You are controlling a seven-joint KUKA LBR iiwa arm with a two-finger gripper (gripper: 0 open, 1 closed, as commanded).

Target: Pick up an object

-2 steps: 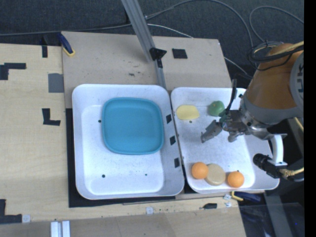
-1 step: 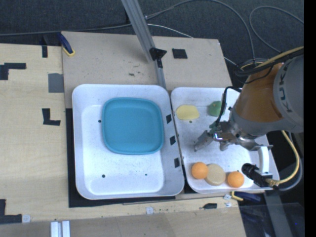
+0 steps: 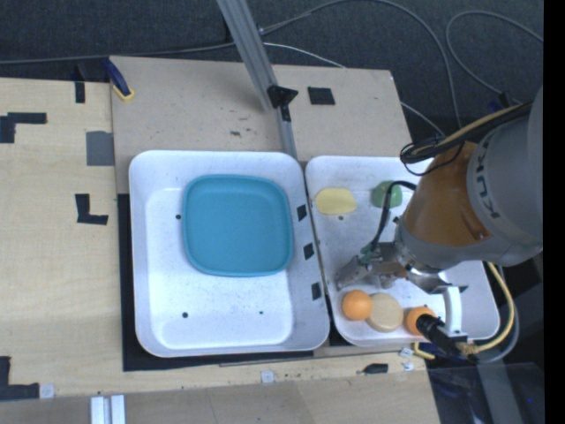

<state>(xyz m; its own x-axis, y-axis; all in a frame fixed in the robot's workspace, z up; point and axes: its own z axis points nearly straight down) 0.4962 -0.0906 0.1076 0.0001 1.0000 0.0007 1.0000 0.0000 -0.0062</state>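
Objects sit bunched at the near end of the right bin (image 3: 499, 312): an orange ball (image 3: 356, 305), a cream-coloured rounded piece (image 3: 385, 312) touching it on its three o'clock side, and a smaller orange item (image 3: 418, 317) beyond that, partly tucked under the arm's hardware. Up at twelve o'clock in the same bin lie a pale yellow lump (image 3: 335, 201) and a green item (image 3: 386, 194), the green one half hidden by a cable.

The gripper (image 3: 366, 272) hangs low over the bin, just above the orange ball and the cream piece. From the fingers, the ball lies at about seven o'clock, very near; the cream piece sits at about five o'clock, equally near. Nothing is seen between the fingers, and whether they are spread or closed is not something this angle settles.

My read: the orange ball looks light, smooth and round, so it is likely to roll or squirt out under an off-centre pinch. Best hold is across its widest middle. With its neighbour pressed against it, there is little room for a finger on the three o'clock side.

The left bin (image 3: 154, 237) carries a blue plate (image 3: 237, 225).
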